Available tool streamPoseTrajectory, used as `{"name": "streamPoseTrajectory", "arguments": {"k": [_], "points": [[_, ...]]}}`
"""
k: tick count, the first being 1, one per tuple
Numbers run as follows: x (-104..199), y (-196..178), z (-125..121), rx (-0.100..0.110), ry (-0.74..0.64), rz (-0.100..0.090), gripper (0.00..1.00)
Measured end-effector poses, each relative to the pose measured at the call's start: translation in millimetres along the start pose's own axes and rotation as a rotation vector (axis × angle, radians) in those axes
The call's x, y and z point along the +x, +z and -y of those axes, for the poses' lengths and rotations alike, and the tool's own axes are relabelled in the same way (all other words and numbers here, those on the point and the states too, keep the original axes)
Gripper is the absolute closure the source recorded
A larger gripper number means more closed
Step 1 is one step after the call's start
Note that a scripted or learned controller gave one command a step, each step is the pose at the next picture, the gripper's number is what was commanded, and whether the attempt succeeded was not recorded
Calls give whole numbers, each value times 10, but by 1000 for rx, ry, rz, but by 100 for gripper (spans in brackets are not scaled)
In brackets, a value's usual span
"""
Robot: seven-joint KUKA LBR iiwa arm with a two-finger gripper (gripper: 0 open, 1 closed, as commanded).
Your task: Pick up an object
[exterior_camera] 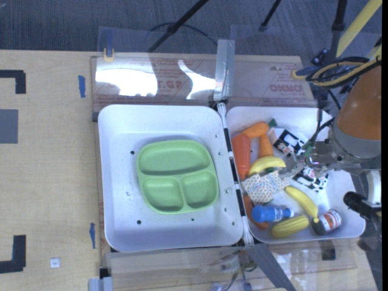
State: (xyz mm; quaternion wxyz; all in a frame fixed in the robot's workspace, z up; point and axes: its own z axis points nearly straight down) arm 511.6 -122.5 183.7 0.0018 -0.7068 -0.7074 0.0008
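Nearest the camera in the right bin (354, 232) lie a yellow banana (290, 226), a blue bottle (271, 213) and a small jar with a red label (328, 221), set along the front wall. Just behind them a second banana (302, 201) lies at a slant beside a speckled cloth pouch (264, 187). The left bin (115, 162) holds a green divided plate (177, 176) at its middle. Farther back on the right, the claw (301, 160) hangs low over the pile beside a third banana (267, 163); whether it is open, or has hold of anything, I cannot tell. Beyond it lie an orange carrot (259, 130) and a red-orange tube (241, 154) by the dividing wall.
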Motion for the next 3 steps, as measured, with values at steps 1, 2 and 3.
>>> {"name": "streamPoseTrajectory", "arguments": {"k": [1, 2, 3], "points": [[-333, 759, 70, -4, -170, 2, 0], [-347, 673, 64, -6, -166, 3, 100], [200, -271, -321, -3, -71, 2, 100]]}}
